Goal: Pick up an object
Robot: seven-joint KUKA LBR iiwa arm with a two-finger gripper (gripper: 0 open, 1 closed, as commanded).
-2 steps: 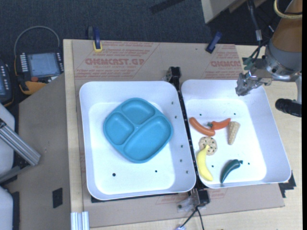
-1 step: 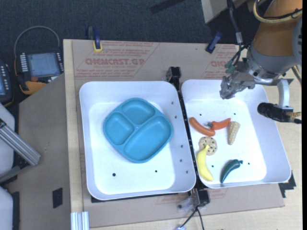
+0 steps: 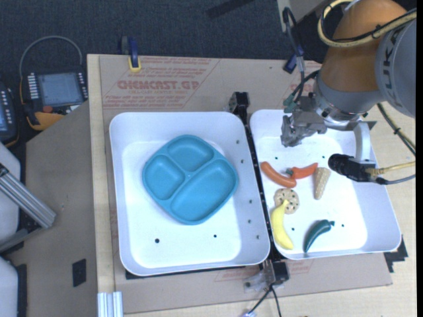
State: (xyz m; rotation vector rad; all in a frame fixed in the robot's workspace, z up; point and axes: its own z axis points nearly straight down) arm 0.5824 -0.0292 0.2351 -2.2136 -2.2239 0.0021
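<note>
The right bin [image 3: 370, 233] holds several toy foods. An orange sausage [image 3: 274, 174] and a red chili [image 3: 305, 171] lie end to end near its middle. A beige cone [image 3: 320, 183] lies right of them, and a brown cookie [image 3: 286, 199] sits below them. A yellow banana [image 3: 280, 227] and a dark green pepper [image 3: 318, 234] lie near the front. My gripper [image 3: 294, 136] hangs over the bin's far left part, above and apart from the sausage, with nothing visibly in it.
The left bin [image 3: 132, 236] holds a blue divided plate [image 3: 190, 177]. A black cable fitting [image 3: 349, 166] on the arm juts over the right bin beside the cone. A raised divider [image 3: 254, 177] runs between the bins.
</note>
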